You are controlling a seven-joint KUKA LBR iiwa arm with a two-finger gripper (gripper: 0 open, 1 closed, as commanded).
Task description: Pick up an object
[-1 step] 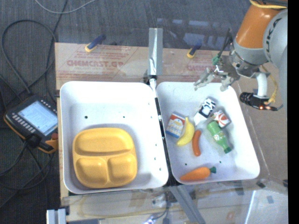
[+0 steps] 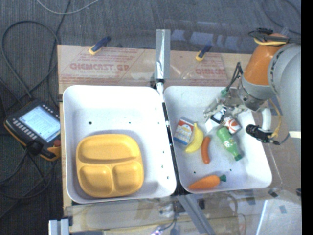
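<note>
nearest, along the front of the bench: a carrot (image 2: 206, 181), orange with a green top, lying near the front wall of the right bin (image 2: 254, 177); a yellow divided tray (image 2: 109, 166) with three compartments, resting in the front part of the left bin (image 2: 73, 102)

next, mid right bin: a small carton (image 2: 183, 131) with orange and blue print, just beside the bin's left wall; a banana (image 2: 195, 138) touching the carton's right side; a red-orange sausage (image 2: 206, 150) just right of the banana, lying lengthwise front to back; a green bottle (image 2: 229, 142) tilted, cap toward the front right, apart from the sausage; a small red and white item (image 2: 233, 126) at the bottle's far end, too small to identify

further back, right bin: gripper (image 2: 222, 110), grey metal, lowered over the bin's far right part, just above the red and white item and the bottle's far end; its state cannot be told, and no object is seen held in it; the orange band (image 2: 258, 62) and grey arm rise behind it to the right

left of the bench, on the floor: a handheld control pendant (image 2: 35, 126) with lit screen and orange edge

far: a cardboard sheet (image 2: 107, 67) with red print under both bins, two yellow and blue clamps (image 2: 99, 44) on its far edge, black cables (image 2: 29, 28) on grey carpet
</note>
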